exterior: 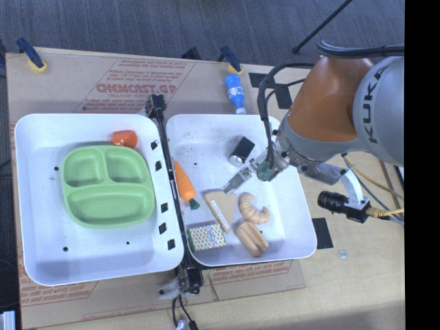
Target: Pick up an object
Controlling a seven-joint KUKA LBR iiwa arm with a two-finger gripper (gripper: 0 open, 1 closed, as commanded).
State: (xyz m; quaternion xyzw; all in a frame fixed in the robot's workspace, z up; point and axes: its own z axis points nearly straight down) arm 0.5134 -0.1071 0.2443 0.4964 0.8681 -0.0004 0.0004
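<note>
The toy croissant (254, 210) is a pale tan, curved pastry with ridged segments, lying flat on the floor of the right bin (297, 212); just below it lies a hot-dog bun (251, 238) of a like tan, and the two sit close together, though I cannot tell whether they touch; to the left of the croissant a slim cream-coloured stick (218, 212) lies at a slant, and below that stick a small patterned block (207, 236) rests near the bin's front wall; further left of the croissant a toy carrot (183, 182), orange with a dark green tip, lies along the bin's left wall; up and a little left of the croissant a small black-and-silver object (241, 150) sits on the bin floor; the gripper (237, 181) hangs just above and left of the croissant, its fingers low over the bin floor, and whether they are spread or closed I cannot tell; nothing is seen between them; the bins stand on a sheet of brown cardboard (130, 81) printed in red, on a wooden bench (357, 280), with grey carpet (137, 12) beyond; a blue clamp (235, 93) sits above the right bin; well to the left of the croissant, the left bin (34, 239) holds a green divided plate (108, 185), with an orange-red toy (124, 139) at that plate's upper edge.
</note>
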